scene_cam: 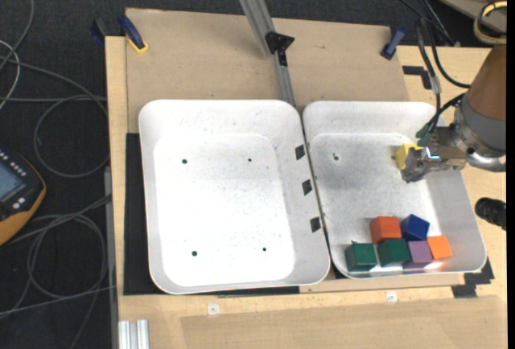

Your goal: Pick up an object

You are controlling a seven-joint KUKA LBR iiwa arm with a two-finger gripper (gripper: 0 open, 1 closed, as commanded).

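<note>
Camera view: jaws (412, 166), state unclear, over right bin (354, 118) floor, blocks (398, 243) clustered near front rim.

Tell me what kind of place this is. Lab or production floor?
Most likely a robotics lab test bench. Two white bins sit on a clamped wooden board, loose cables run over dark carpet, and the arm's gripper hangs above a cluster of colored blocks in the right bin.
</note>
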